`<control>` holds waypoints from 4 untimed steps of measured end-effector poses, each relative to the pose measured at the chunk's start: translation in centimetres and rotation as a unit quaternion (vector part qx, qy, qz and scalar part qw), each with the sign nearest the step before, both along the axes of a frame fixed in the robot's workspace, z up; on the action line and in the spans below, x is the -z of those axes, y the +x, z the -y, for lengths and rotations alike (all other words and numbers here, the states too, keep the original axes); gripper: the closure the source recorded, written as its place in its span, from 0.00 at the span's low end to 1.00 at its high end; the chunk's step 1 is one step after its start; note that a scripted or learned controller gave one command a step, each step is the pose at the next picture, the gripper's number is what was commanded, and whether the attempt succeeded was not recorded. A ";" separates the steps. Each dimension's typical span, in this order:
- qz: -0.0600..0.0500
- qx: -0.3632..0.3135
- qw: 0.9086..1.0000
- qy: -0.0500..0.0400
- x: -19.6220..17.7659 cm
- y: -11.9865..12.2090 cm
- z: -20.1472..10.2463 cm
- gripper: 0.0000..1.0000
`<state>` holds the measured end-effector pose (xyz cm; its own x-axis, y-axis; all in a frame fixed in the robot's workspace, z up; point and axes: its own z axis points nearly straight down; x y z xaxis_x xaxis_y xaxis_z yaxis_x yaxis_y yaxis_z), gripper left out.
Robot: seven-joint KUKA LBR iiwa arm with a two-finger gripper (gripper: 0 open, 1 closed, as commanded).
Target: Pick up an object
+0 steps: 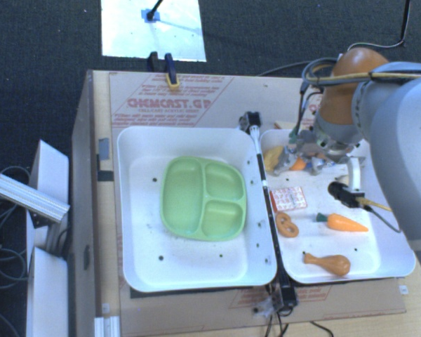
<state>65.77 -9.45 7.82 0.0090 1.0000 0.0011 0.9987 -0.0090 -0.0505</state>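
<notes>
Jaws (299, 154) hang right above a yellow-orange toy (281, 160).

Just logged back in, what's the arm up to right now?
The arm has its gripper down at the far end of the right bin, over a yellow and an orange item there. I can't see anything held. A carrot, pretzel and gourd-shaped toy lie nearer. The green divided plate sits in the left bin.

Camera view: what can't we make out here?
- pincer: its tips sit low at the right bin's far end under the wrist; open or shut unclear.
- yellow item and orange item beside it: partly covered by the wrist, kind unclear.
- patterned card: print too small to read.
</notes>
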 end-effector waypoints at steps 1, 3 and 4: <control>0.000 0.000 1.000 0.000 0.0 0.0 0.0 0.00; -0.001 0.000 1.000 0.003 0.0 0.0 0.2 0.00; -0.001 0.000 1.000 0.004 0.0 0.0 0.3 0.00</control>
<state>65.81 -9.75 7.81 0.0089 0.9999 0.0091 0.9986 -0.0084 -0.0522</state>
